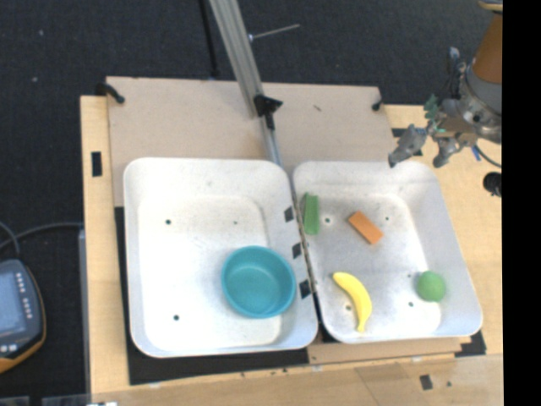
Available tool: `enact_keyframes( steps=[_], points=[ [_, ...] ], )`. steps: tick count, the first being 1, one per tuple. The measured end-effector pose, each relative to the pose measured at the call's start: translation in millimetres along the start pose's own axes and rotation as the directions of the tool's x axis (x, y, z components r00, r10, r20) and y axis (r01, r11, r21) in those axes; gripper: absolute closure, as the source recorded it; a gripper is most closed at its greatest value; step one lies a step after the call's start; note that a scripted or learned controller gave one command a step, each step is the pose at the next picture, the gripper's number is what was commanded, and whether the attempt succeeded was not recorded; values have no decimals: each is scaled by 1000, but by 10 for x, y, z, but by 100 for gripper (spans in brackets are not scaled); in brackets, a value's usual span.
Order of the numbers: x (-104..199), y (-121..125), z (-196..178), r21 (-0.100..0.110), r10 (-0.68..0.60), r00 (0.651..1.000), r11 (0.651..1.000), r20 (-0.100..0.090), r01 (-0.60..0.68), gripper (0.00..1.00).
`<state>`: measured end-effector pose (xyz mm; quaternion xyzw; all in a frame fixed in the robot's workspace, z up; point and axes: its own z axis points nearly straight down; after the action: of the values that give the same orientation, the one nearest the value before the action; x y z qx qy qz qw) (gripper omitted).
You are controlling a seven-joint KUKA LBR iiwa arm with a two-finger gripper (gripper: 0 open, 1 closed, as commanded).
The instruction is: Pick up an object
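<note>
The right bin [439, 218] holds a yellow banana [354, 299] near its front, a green ball [431, 286] at the front right, an orange block [365, 227] in the middle, and a green oblong piece [311, 213] against its left wall. A blue bowl [258, 281] sits in the left bin [169, 193], front right. My gripper [425, 150] hangs above the right bin's far right corner, fingers spread and open, with nothing between them. It is well apart from all the objects.
A slanted metal pole [241, 53] rises from the back between the bins. A cardboard sheet [186, 117] lies behind the bins. A handheld device [17, 311] rests off the bench at the far left.
</note>
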<state>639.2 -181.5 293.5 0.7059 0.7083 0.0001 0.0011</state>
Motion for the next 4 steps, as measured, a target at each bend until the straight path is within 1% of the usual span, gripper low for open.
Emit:
enact_keyframes(
  steps=[1,2,3,4],
  points=[
    [-4,-1,0,1,0,1000,1000,1,0,0],
    [10,19,625,6,3,1000,1000,1,-3,0],
    [-5,-33,1253,7,5,1000,1000,1,-5,0],
    [-16,28,1854,6,2,1000,1000,1,-2,0]
  ],
)
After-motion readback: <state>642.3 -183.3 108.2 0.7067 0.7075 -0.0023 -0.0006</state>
